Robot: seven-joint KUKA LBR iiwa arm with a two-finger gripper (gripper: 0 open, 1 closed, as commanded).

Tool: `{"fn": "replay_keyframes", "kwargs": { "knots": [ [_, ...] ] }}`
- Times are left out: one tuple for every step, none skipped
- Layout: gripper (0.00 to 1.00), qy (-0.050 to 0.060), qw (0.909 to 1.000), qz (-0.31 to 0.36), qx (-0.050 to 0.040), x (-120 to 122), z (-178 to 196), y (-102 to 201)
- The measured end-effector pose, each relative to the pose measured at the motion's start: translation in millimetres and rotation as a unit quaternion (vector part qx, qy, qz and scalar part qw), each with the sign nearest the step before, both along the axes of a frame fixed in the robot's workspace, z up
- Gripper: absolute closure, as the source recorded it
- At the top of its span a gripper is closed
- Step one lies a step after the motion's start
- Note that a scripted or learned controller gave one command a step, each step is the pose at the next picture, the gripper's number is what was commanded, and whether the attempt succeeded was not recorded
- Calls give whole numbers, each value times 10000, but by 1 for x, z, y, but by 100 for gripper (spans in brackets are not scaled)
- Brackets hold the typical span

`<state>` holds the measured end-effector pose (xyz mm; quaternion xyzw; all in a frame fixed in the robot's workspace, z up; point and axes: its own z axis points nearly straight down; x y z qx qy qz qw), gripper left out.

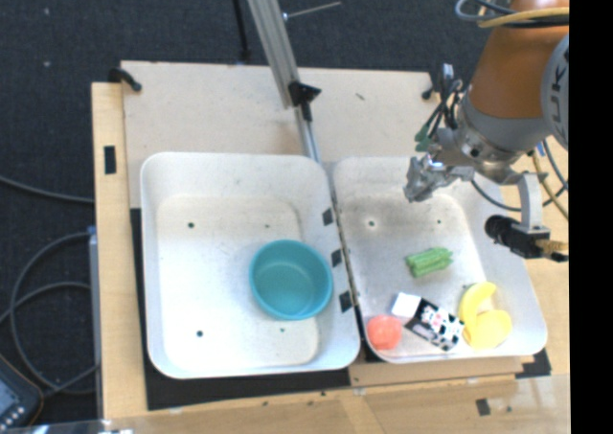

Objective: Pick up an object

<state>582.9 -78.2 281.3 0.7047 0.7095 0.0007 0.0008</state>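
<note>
My gripper (420, 185) hangs over the back part of the right bin (383, 183), with nothing visible between its fingers. In that bin's front half lie a green ridged block (428, 261), a yellow object (483, 315), a small orange-red ball (384, 331) and a black-and-white box (431, 321) with a white corner. The green block is below and slightly right of the gripper, apart from it. A teal bowl (290, 278) stands upright in the left bin (192, 183), near its right wall.
A slanted metal pole (278, 39) rises from behind the seam between the bins. Cables and a black fitting (512, 234) sit at the right bin's right rim. The bench (211, 106) extends behind both bins.
</note>
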Motion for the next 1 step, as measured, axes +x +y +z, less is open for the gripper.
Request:
{"fn": "replay_keyframes", "kwargs": {
  "knots": [
    [100,18,10000,-2,3,8,-17,54]
  ]
}}
